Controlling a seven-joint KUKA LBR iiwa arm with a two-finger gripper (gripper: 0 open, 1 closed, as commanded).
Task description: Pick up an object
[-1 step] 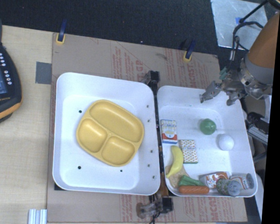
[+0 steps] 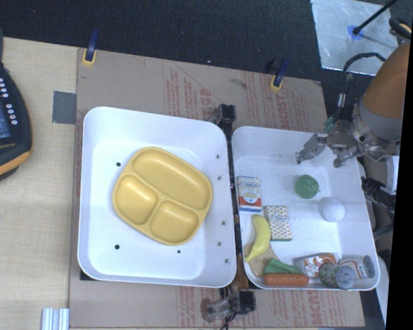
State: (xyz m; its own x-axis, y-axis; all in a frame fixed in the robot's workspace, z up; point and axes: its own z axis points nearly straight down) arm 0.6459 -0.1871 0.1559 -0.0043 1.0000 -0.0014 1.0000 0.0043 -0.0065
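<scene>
Lying below tool [image 2: 327, 154]: green ball [image 2: 307, 186].

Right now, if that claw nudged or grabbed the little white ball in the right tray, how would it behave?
The white ball looks round and smooth, so a nudge would probably send it rolling across the right bin. It sits apart from the green ball, so nothing much would stop it. Two fingers may squeeze it sideways unless centred.
</scene>
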